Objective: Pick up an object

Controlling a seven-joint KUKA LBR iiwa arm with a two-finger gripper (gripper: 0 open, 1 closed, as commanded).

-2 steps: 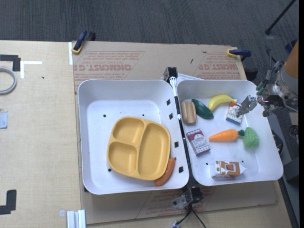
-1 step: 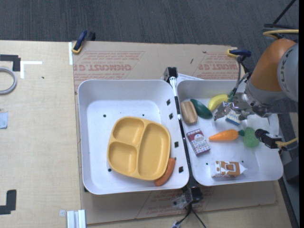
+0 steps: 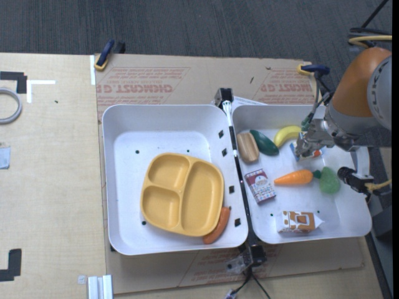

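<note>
Low over the right bin [image 3: 349,226], the gripper [image 3: 307,147] hangs; I cannot tell its opening or any hold. Just below lies a toy carrot [image 3: 293,178], likely light, stiff and slick; best taken across its thick orange middle.
</note>
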